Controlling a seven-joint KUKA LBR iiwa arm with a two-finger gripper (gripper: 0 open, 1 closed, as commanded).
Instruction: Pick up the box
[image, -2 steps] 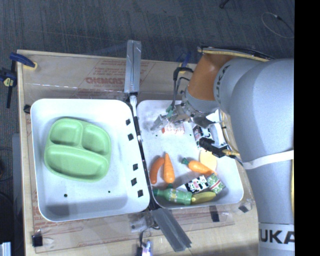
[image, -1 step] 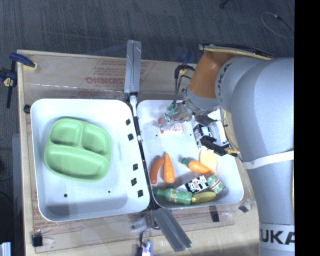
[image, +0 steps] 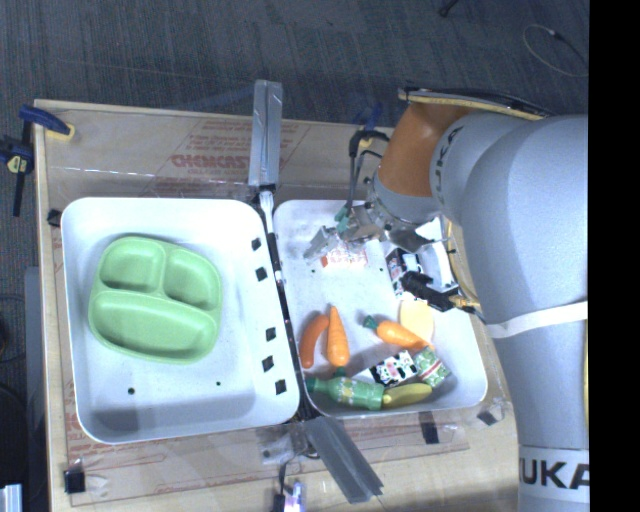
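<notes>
Wooden bench (image: 150, 150) on dark carpet, bearing two shallow white bins side by side.

Right bin (image: 300, 225), near edge: green bottle (image: 345, 392) lying flat, touching a yellow-green item (image: 408, 394); just behind them, a small black-and-white patterned carton with red and green print (image: 405, 371).

Mid bin: two orange carrots (image: 327, 338) side by side; a third carrot with green top (image: 397, 333) touching a pale yellow block (image: 417, 320).

Far part: small white box with red print (image: 345, 258), lying flat on the bin floor, just below the gripper (image: 348, 228).

Gripper: hangs over the bin's far part; fingers' opening cannot be told; nothing seen held.

Left bin (image: 80, 225): green three-compartment plastic tray (image: 157, 297).

Grey arm with orange band (image: 412, 160), right side.
</notes>
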